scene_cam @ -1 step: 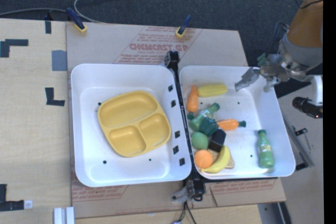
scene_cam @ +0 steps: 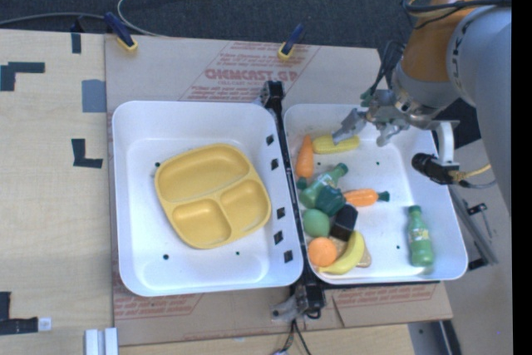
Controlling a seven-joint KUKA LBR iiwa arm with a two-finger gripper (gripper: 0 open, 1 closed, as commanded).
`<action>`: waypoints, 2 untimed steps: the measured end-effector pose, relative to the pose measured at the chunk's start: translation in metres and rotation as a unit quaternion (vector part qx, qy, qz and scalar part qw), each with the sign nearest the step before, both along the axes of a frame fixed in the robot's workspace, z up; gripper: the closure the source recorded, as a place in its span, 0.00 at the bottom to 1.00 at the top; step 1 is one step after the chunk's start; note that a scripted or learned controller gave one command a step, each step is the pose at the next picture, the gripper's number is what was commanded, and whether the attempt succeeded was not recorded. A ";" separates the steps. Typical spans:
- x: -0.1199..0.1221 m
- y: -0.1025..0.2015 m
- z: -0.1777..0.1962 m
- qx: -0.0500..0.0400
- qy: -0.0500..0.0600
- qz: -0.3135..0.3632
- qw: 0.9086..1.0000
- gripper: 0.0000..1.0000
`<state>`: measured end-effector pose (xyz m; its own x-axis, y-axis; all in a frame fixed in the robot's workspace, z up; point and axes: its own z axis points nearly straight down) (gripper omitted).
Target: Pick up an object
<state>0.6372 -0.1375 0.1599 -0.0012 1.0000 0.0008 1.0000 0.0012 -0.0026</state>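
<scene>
Gripper [scene_cam: 370, 127] spread above the right bin [scene_cam: 432, 270], holding nothing
Corn [scene_cam: 335, 145] lies just beside it; crowded toys may deflect a finger, spoiling the grasp

Grey arm [scene_cam: 490, 54], orange band [scene_cam: 432, 37] above wrist, black cables, small metal pincer [scene_cam: 366, 127]

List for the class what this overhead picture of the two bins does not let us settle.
- Gripper: blurred, so any grip on the yellow object below it is unclear.
- Banana: partly covered by the orange and a black block.
- Green bottle: label too small to read.
</scene>
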 end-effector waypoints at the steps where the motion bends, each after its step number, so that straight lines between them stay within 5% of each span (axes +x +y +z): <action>1: 0.035 0.040 -0.063 -0.004 -0.009 0.000 1.000 0.00; 2: -0.032 -0.046 -0.042 -0.001 -0.001 -0.001 1.000 0.00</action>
<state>0.6051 -0.1832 0.1184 0.0010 1.0000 -0.0020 1.0000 -0.0010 -0.0011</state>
